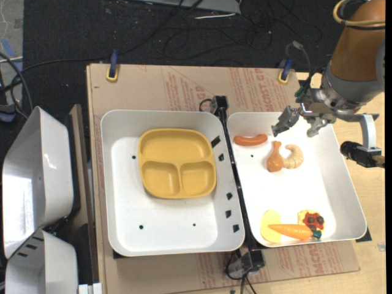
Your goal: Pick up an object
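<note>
While I hover, my two-finger gripper spread wide, holding nothing | red plastic sausage at my 8 o'clock | tan toy drumstick at 7, well apart

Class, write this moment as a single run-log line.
gripper: open, above right bin's far edge | holding: nothing | nearest: toy sausage | yellow divided plate: left bin

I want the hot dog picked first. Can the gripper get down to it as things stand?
Probably yes. The gripper hangs open just right of the hot dog, which lies alone near the right bin's far edge. The drumstick lies apart, nearer the camera, and nothing covers it.
</note>
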### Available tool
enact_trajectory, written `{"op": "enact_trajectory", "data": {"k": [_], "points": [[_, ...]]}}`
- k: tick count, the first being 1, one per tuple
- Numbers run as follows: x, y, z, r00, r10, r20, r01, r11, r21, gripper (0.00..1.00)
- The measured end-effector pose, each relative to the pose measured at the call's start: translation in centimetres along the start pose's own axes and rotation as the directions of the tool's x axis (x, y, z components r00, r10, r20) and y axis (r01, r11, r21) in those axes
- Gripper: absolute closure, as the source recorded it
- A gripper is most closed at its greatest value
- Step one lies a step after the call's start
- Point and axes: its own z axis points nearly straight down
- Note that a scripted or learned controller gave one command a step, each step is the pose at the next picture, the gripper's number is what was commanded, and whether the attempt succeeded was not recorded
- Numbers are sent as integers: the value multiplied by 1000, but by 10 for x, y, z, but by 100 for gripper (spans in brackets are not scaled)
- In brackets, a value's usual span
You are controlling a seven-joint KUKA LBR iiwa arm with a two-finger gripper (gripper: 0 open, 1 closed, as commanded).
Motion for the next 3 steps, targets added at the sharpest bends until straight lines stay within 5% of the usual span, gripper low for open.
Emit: {"op": "enact_trajectory", "data": {"k": [1, 3], "points": [[0, 2, -5, 1000, -2, 1, 2, 1000, -9, 0], [1, -2, 120, 1000, 0, 0, 0, 1000, -3, 0]]}}
